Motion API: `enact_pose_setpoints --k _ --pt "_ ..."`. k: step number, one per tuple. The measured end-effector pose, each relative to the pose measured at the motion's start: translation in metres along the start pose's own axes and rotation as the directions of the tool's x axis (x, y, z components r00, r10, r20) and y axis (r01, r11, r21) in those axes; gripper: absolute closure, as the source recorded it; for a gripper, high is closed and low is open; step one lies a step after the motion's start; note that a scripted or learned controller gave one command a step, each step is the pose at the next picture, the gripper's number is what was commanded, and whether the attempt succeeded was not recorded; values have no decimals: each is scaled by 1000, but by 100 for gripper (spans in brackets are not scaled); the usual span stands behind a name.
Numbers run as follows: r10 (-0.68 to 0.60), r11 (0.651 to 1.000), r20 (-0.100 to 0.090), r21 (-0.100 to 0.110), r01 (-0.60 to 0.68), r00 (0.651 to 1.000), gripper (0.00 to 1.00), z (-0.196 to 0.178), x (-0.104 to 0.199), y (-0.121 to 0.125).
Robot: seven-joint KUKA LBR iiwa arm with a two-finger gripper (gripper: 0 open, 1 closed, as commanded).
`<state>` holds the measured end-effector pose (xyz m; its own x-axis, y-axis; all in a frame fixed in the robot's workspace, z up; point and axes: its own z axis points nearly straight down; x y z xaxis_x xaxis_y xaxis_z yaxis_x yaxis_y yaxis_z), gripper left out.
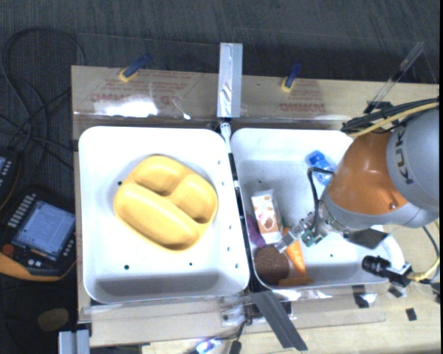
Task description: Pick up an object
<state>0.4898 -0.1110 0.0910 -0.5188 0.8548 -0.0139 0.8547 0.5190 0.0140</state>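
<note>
A large yellow padded object (165, 200) lies in the middle of the left bin (103, 271). In the right bin (280, 153) a small pink-and-white box (265, 212) lies near the divider, with a purple item (252, 231) beside it. A brown round object (270, 262) and an orange piece (296, 257) sit at the front. A blue object (317, 158) rests at the back. My gripper (299, 236) is low in the right bin, right above the orange piece.
The arm's orange band (362, 179) and grey wrist cover the right half of the right bin. Blue and yellow clamps (135, 66) hold plastic sheets at the bench's back. A metal strip (229, 80) stands above the bins' divider. Teach pendants (29, 231) and cables lie at left.
</note>
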Motion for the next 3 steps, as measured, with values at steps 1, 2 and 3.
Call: enact_pose_setpoints --k 1,2,3 --pt "-283 959 -17 10 283 959 100 -92 79 81" --pt "-283 959 -18 9 283 959 100 -101 79 82" --pt "-198 980 -15 12 198 980 100 -144 46 130"
